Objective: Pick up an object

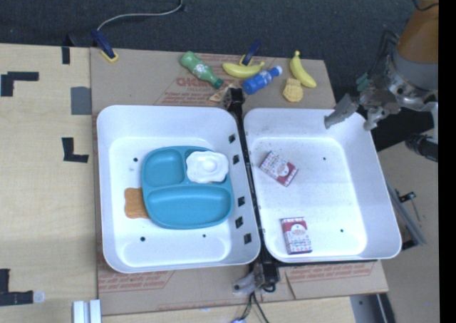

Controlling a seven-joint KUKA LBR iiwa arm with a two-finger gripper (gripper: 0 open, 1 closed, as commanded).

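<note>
Red-and-white, two small cartons lie in the right bin [356, 172]: one carton [278, 168] near its middle, the other carton [296, 234] by the front wall. The gripper [354, 116] hovers spread apart over the bin's far right corner, holding nothing.

Gripper [354, 118] hangs with fingers spread over the right bin [370, 172] rim, nothing between them. Two red cartons [278, 169] [296, 235] lie well clear of the jaws.

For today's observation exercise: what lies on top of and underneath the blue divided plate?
A white fried egg toy rests on the blue divided plate. An orange piece pokes out beneath its left edge, partly hidden.
</note>
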